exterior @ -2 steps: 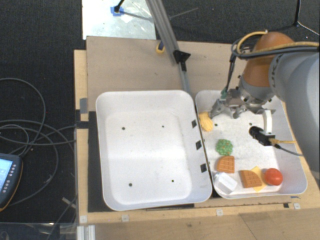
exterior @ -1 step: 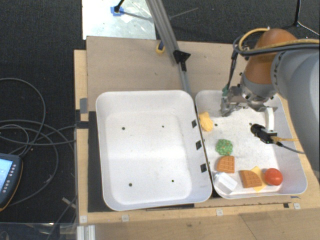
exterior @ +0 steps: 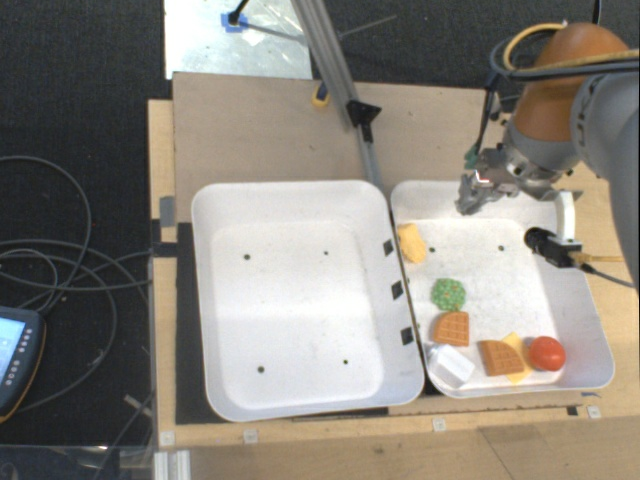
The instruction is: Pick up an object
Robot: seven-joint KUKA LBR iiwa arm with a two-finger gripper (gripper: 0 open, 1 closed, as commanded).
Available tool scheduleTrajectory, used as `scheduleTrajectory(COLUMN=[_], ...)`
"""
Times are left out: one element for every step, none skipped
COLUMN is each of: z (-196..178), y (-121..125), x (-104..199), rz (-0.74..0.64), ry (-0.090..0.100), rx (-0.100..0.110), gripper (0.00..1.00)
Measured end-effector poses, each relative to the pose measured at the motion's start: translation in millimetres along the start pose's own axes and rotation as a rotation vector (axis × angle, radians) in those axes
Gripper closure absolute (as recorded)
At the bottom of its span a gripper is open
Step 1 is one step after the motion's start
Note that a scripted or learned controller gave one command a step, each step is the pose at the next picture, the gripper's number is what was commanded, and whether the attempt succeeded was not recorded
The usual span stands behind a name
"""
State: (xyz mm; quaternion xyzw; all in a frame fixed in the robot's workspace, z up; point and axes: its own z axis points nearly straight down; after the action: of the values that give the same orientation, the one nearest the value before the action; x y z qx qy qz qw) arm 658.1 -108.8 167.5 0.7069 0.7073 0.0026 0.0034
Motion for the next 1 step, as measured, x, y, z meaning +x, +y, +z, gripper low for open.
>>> scheduleTrajectory(z=[-65.2], y=[4.7], x=[-3.2], rz=[-0.002], ry=[0.000], rx=[-0.001], gripper=[1.00])
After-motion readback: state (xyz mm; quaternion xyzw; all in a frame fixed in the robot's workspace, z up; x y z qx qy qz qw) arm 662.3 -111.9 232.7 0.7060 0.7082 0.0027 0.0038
